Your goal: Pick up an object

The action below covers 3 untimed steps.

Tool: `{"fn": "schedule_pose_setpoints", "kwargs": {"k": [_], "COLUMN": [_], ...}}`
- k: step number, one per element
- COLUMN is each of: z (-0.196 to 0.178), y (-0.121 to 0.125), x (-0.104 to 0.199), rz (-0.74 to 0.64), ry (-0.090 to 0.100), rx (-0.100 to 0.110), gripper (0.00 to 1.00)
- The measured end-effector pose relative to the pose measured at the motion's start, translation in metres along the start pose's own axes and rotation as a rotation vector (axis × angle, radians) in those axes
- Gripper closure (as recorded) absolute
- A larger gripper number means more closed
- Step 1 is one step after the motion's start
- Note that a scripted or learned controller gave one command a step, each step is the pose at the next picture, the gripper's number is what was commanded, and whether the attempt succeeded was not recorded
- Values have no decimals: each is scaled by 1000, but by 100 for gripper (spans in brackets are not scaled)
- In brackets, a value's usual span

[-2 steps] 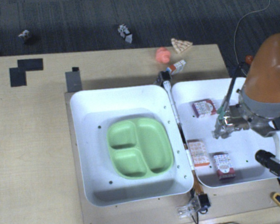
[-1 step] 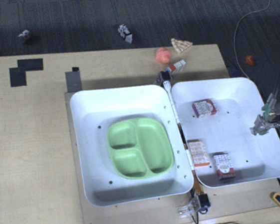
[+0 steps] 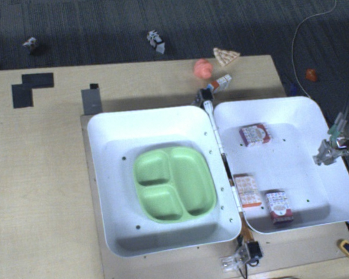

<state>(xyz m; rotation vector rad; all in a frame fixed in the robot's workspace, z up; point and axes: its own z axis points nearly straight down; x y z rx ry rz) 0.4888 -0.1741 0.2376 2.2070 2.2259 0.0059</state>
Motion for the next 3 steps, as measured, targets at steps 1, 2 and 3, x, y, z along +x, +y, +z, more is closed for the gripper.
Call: {"fn": "schedule_pose_setpoints", "kwargs": {"k": [1, 2, 3], "z": [-11, -27, 45], "y": [2, 1, 15], "x": [0, 63, 84], "rz": [-5, 4, 4], "ry": [-1, 2, 3], "rx": [-4, 4, 6], "gripper": [100, 100, 100]}}
